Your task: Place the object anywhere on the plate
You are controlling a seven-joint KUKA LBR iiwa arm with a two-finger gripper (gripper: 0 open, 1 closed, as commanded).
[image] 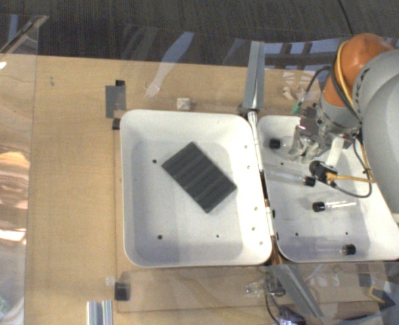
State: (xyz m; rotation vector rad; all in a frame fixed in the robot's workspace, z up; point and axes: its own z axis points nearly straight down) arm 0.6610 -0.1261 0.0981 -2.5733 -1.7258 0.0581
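A dark grey ribbed plate [199,177] lies tilted in the middle of the left white bin [135,202]. In the right white bin [379,239] lie several small clear tubes with black caps: one near the far left corner [274,143], one in the middle [331,206], one by the near wall [336,250], and one stretching left from a cap [310,181]. My gripper [299,151] hangs low over the far part of the right bin, just right of the far-left tube. I see nothing held in it.
The grey arm with its orange band [360,59] covers the right bin's far right corner. A yellow cable [348,179] loops from the wrist over the bin. A metal bar [255,73] stands behind the divide between the bins. A wooden bench [64,181] surrounds them.
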